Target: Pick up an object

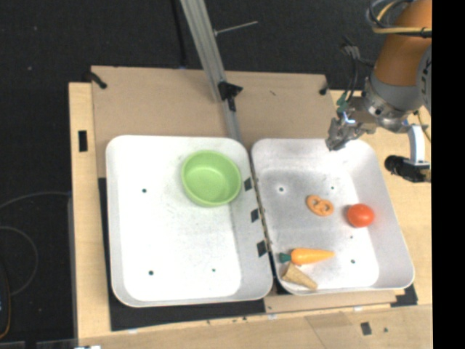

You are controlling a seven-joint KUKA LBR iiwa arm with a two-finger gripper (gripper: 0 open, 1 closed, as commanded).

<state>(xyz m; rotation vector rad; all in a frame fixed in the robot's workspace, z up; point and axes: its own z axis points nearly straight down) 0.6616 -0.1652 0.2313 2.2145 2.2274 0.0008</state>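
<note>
Camera view: my gripper (338,140) hovers over the right bin's (389,264) back edge, jaw state unreadable; I'd pick the tomato (360,215), lying apart from the pretzel (319,205).

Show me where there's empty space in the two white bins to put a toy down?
The left white bin has most room: all the floor below and left of the round green bowl. The right white bin is bare along its top, near the gripper. It is crowded lower down: pretzel-shaped orange piece, red tomato, orange carrot, tan cone.
</note>
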